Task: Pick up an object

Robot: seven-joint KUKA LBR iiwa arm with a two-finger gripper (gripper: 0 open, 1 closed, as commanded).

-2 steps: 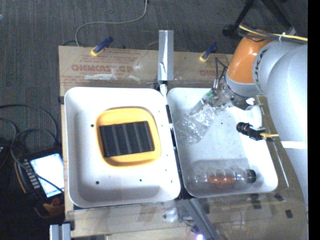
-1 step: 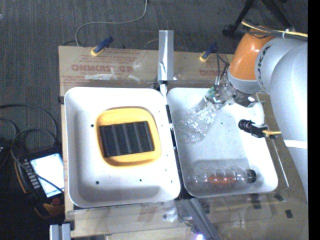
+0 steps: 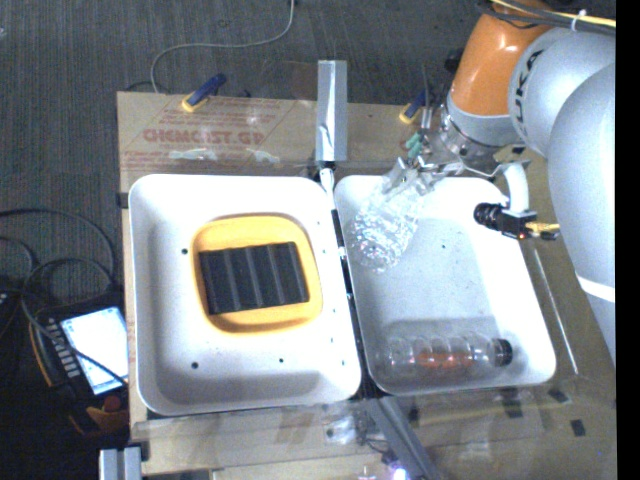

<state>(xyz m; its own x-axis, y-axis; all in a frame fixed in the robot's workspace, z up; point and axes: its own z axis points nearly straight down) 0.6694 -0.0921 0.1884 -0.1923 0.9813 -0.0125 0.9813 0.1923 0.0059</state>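
The clear plastic cup (image 3: 382, 226) hangs tilted over the far left part of the right bin (image 3: 530, 313), its rim end gripped between the fingers of the gripper (image 3: 412, 171), which is closed on it. Nearer the camera in the same bin lies a clear bottle (image 3: 445, 354) on its side with a dark cap, beside the near wall. The left bin (image 3: 160, 268), touching the right bin's left wall, holds a yellow tray (image 3: 258, 275) with dark slots. Behind the left bin, the board (image 3: 215, 138) carries red lettering, too faint to read.
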